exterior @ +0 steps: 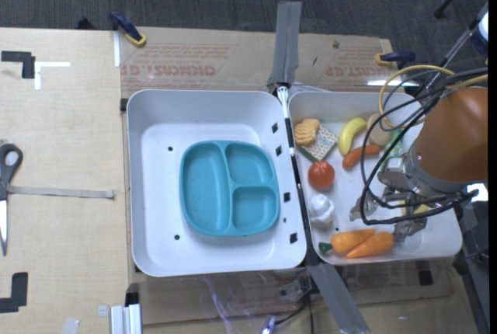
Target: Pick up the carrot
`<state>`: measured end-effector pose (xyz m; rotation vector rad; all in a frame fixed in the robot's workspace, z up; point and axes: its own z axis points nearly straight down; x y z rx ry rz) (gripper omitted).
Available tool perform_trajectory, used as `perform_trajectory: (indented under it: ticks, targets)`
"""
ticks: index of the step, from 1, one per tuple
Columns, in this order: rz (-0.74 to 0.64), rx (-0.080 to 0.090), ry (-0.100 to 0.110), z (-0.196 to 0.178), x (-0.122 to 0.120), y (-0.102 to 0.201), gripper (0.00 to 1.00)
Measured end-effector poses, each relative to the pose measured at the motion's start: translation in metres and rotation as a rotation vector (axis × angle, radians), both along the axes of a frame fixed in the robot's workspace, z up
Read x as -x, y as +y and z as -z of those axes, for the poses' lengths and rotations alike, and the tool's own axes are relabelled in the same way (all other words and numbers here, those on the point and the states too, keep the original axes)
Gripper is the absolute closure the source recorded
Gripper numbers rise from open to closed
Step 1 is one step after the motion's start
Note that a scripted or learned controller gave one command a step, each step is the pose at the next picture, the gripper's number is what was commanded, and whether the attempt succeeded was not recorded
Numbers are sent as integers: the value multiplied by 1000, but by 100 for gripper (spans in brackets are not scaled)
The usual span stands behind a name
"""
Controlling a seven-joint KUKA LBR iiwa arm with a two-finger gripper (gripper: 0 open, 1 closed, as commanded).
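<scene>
Gripper (396, 220) sits just above the carrot (363, 242) in the right bin (446, 247) — seemingly lined up for grabbing it — whether it grips, I cannot tell

Even, bright overhead light; shadows are soft and short. The white bins (210, 111) run close to overexposed, mild glare on the walls. The teal tray (231, 188) shows a faint sheen, colour clean. Arm's orange band (460, 134) is slightly soft (close to the lens). Dark floor at top is grainy, low detail. Focus is otherwise sharp; the bench's far edge bows slightly.
</scene>
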<state>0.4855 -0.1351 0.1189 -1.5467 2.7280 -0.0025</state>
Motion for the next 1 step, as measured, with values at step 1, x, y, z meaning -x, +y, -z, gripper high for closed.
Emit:
perform_trajectory:
  ticks: [1]
  targets:
    - [-367, 1, 2, 0, 6, 24, 0]
